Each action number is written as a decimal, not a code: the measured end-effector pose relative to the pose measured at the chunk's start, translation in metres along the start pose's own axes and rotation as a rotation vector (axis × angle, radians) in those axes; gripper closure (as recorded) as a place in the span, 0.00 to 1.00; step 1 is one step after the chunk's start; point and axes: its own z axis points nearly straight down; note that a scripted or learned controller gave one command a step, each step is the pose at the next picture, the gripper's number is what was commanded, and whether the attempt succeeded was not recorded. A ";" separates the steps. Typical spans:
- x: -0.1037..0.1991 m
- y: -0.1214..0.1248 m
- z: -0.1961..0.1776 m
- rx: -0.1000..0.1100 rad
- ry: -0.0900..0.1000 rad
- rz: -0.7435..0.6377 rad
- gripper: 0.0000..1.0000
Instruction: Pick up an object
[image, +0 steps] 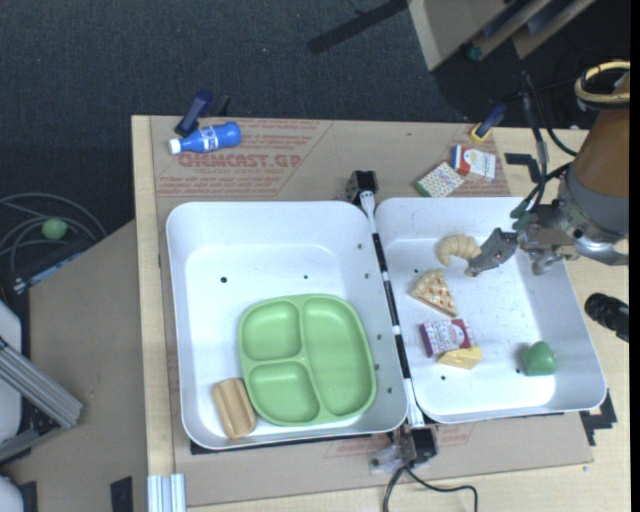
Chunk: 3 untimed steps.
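The right bin (560, 300) holds a tan croissant (456, 247), a pizza slice (434, 292), a purple-and-red packet (440, 335), a yellow cheese wedge (461, 357) and a green round object (538, 358). My gripper (515, 257) hangs over the upper right part of this bin, just right of the croissant. Its fingers are spread open with nothing between them. The left fingertip (484, 260) is close beside the croissant, and I cannot tell whether they touch.
In the left bin (200, 250) lie a green divided plate (305, 358) and a tan bread piece (233, 407). A blue bottle (205, 138) and two small packets (458, 172) rest on the bench behind the bins.
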 end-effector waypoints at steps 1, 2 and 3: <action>0.024 0.021 0.064 0.003 0.001 0.000 0.00; 0.021 0.021 0.126 0.004 0.001 0.001 0.00; 0.019 0.021 0.168 0.004 0.001 0.001 0.00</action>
